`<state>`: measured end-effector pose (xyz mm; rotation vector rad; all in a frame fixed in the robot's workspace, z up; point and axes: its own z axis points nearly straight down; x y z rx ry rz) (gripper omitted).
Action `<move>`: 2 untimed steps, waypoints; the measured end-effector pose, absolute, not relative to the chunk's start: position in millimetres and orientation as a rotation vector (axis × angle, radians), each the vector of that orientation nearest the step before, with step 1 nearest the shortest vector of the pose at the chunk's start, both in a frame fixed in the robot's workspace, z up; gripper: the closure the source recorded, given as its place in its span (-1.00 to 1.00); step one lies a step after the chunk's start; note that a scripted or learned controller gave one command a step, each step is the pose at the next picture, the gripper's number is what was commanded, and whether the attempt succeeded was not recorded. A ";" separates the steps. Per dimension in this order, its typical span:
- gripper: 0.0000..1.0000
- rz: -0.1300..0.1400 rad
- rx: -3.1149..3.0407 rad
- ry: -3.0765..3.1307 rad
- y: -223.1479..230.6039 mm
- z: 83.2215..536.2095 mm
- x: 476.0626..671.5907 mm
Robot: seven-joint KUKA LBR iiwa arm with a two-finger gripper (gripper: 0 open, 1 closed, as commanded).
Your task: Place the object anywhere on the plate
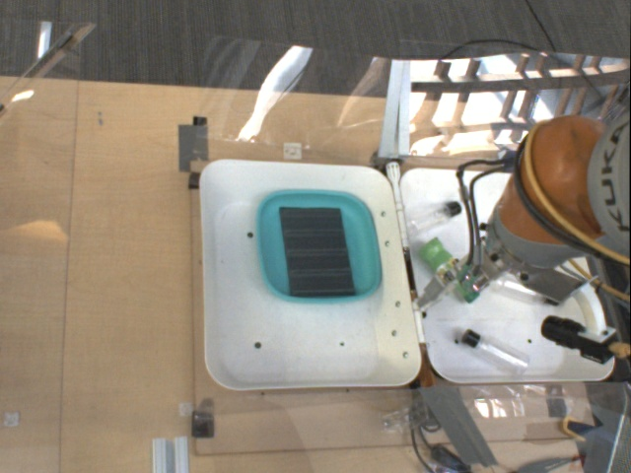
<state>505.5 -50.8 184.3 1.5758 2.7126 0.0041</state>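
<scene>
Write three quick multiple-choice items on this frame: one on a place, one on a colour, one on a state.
1. Where does the plate sit?
A. in the left bin
B. in the right bin
C. on the bare bench

2. What colour is the plate?
A. red
B. teal
C. yellow

3. What lies on the plate now?
A. a dark ribbed rectangular object
B. a green-capped item
C. a clear vial

Answers:
1. A, the plate rests inside the left bin, away from the arm.
2. B, its rim shows teal around the dark ribbed rectangular object.
3. A, that object covers the plate's middle, while the green-capped item and the clear vial lie in the right bin.
</scene>
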 end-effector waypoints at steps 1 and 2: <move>-1.00 0.005 1.647 2.671 -32.7 190.5 516.4; -1.00 0.006 1.649 2.670 35.3 185.0 519.9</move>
